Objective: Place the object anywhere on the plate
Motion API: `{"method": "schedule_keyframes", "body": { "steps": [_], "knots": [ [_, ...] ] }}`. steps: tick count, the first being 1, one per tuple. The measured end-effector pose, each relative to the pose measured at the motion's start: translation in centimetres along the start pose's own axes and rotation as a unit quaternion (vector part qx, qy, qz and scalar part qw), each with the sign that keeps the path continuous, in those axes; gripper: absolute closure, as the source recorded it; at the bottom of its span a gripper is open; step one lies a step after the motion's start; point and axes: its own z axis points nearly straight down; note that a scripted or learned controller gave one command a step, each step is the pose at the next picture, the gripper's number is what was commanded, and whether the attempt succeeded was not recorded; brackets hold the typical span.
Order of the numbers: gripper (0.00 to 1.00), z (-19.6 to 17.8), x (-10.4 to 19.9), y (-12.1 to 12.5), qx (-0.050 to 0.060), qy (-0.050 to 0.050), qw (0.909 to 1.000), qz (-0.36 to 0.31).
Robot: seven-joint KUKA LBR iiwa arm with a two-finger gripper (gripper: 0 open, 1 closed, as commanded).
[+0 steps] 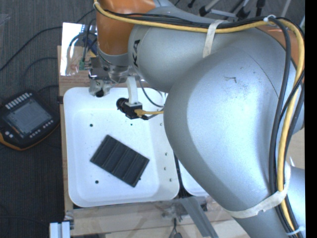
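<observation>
Camera view, from above: my gripper (99, 88) hangs over the far left corner of the shallow white plastic bin on the left (74, 192), just inside its rim. I cannot tell whether it is parted or closed, as the wrist sits on top of it from this angle. I see nothing carried under it.

The dark, flat, ribbed rectangular slab (119, 160) lies on the bin floor towards the near side. It is turned on a slant and well apart from the gripper. It rests flat and is clear of all four walls, which I judge leaves room to come down on it from above. It is the only loose piece I can see, so I take it for the task's thing. Whether it is the object or the plate I cannot settle.

My grey arm with its orange band (223, 113) sweeps in from the right and covers most of the second white bin (190, 186), so only a sliver of that bin's edge is visible.

The count:
- two bins
- one ribbed slab
- one arm
- one gripper
- one grey handheld controller with an orange edge (26, 119), on the dark floor to the left
- one shiny reflective sheet (72, 46), beyond the bin's far corner

By my reading, the placing is not yet done.
</observation>
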Motion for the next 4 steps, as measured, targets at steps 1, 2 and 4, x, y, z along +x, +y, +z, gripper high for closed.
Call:
{"method": "schedule_keyframes", "body": {
  "steps": [1,2,4],
  "knots": [
    [1.0,-0.9,0.0,0.0,0.0,-0.002,1.0,0.0],
    [1.0,-1.8,0.1,0.0,0.0,-0.004,1.0,-0.001],
    [1.0,2.0,-0.5,-0.1,0.002,0.004,0.9654,-0.261]
  ]
}}
